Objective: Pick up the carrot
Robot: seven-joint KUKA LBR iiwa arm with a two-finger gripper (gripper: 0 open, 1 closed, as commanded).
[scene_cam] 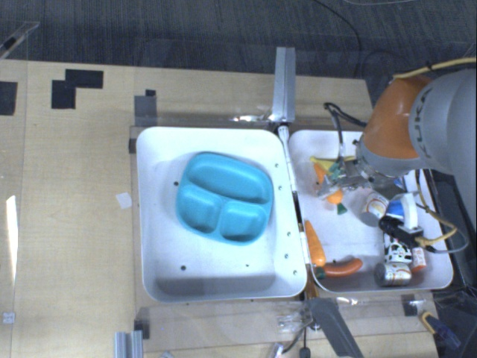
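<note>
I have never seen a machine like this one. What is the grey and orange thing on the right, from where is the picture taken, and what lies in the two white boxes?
The grey and orange thing is a robot arm. It reaches in from the right, and its gripper is low over the right bin. The one camera is fixed above the bench and looks down at a slant. The left bin holds a blue tray with three compartments. The right bin holds small items: a carrot along its left wall, a red sausage near the front, a small bottle, and more pieces under the gripper, too cluttered to name. I cannot tell whether the gripper holds anything.
</note>
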